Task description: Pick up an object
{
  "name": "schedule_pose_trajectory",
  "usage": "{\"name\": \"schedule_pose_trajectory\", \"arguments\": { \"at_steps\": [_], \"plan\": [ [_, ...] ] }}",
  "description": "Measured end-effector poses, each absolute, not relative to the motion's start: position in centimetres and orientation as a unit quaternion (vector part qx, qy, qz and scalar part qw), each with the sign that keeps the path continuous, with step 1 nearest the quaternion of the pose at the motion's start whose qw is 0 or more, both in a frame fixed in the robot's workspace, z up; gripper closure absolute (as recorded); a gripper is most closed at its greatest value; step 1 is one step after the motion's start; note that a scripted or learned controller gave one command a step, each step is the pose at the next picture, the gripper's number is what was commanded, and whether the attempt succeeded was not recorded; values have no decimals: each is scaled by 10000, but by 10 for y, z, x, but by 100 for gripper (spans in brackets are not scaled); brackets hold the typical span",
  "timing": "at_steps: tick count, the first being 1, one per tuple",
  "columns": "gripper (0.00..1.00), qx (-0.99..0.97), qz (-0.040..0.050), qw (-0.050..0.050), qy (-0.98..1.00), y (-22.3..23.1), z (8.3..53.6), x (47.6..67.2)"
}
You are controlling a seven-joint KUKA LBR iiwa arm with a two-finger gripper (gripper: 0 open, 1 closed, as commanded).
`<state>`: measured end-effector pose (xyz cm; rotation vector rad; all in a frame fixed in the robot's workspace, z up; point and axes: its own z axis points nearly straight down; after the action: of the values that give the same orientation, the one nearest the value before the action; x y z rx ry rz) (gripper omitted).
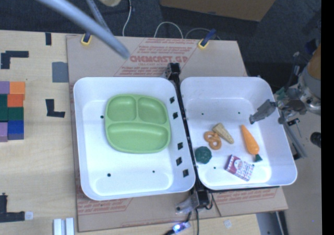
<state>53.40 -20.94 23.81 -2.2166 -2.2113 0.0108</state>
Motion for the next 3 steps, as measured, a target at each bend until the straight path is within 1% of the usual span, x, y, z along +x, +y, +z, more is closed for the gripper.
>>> {"name": "schedule_pose_trajectory", "arguments": {
  "at_steps": [1, 2, 3],
  "plan": [
    [0, -7067, 11, 13, -7076, -209, 243, 536],
    [0, -7067, 20, 31, -7075, -205, 197, 531],
    [0, -7066, 25, 44, -7076, -203, 132, 531]
  ]
}}
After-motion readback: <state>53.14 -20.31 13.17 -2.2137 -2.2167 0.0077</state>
